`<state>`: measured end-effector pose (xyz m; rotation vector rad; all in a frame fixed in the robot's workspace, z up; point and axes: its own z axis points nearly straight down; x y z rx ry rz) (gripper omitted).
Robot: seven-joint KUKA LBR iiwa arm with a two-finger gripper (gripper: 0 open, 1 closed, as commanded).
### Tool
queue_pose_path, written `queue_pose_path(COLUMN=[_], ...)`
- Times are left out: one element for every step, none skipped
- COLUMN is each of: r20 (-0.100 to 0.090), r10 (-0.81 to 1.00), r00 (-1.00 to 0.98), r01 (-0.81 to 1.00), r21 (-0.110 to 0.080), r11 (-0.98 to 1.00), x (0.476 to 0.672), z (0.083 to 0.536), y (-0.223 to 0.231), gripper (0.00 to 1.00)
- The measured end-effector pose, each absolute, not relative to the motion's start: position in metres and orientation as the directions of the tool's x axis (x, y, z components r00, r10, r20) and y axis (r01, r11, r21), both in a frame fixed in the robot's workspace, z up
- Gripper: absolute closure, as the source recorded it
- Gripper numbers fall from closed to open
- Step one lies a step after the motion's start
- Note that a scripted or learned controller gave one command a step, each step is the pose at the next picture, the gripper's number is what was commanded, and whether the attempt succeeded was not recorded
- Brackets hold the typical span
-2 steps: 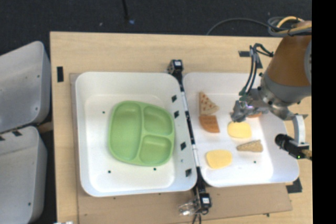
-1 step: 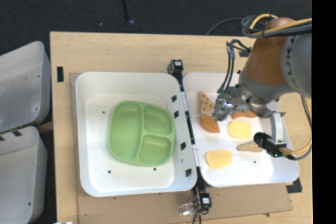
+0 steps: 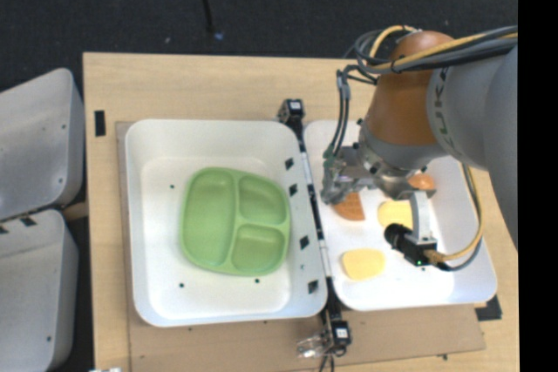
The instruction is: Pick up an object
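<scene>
Grey arm (image 3: pixel 475 100), orange band, seemingly yellow cables

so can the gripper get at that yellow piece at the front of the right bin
Probably yes: the yellow piece lies alone on bare bin floor, nothing on top, with the gripper just behind it in the right bin.

Hand (image 3: pixel 342 187) over orange piece (image 3: pixel 351 207)

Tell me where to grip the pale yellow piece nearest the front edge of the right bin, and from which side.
Grip the pale yellow piece across its short front-to-back width, coming straight down from above. It lies flat on the right bin floor, longer left to right, with bare floor around it, so that looks like the easiest span.
</scene>
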<state>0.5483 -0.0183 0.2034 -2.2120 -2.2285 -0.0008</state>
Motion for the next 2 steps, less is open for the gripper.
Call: queue_pose_path(r20=[0.002,0.002], r10=[1.0,1.0], r00=[-0.007,-0.007], r01=[1.0,1.0], r21=[-0.001,0.001], r11=[0.007,0.007], x=[0.547,0.543], z=[0.204,0.209], y=[0.028,0.072], gripper=[1.0,1.0])
